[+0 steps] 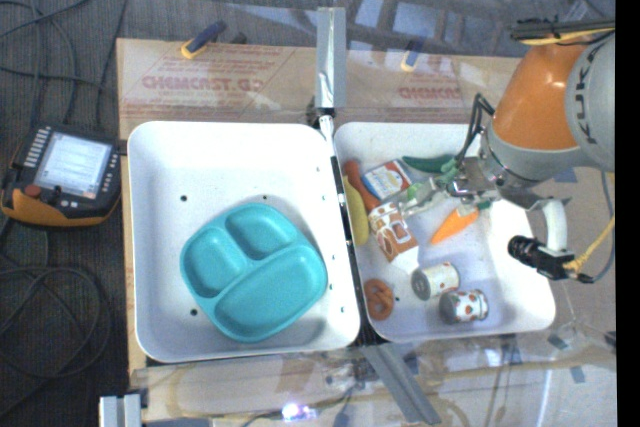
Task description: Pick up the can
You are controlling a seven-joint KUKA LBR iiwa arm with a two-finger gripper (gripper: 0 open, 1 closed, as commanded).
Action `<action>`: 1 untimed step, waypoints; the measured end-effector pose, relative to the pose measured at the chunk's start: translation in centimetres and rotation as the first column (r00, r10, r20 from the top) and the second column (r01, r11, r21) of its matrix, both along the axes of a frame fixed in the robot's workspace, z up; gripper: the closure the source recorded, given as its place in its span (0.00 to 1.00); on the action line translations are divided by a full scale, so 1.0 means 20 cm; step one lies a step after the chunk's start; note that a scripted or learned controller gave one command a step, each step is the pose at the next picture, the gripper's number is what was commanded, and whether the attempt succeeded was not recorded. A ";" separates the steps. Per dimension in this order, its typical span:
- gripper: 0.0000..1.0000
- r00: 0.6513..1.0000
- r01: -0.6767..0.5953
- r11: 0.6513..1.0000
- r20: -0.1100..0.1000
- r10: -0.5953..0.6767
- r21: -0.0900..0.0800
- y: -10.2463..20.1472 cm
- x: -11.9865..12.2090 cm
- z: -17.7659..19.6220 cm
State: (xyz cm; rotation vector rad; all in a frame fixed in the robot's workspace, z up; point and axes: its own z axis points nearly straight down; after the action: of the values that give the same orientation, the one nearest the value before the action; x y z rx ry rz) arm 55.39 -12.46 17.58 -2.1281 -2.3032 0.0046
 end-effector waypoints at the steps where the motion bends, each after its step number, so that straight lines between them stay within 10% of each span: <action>1: 0.00 0.999 -0.029 1.000 0.033 0.030 -0.005 -0.10 -0.11 -0.29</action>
State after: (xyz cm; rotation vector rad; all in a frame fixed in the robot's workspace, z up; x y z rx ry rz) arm 53.27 -14.52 11.84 -2.1121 -2.3548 -0.0253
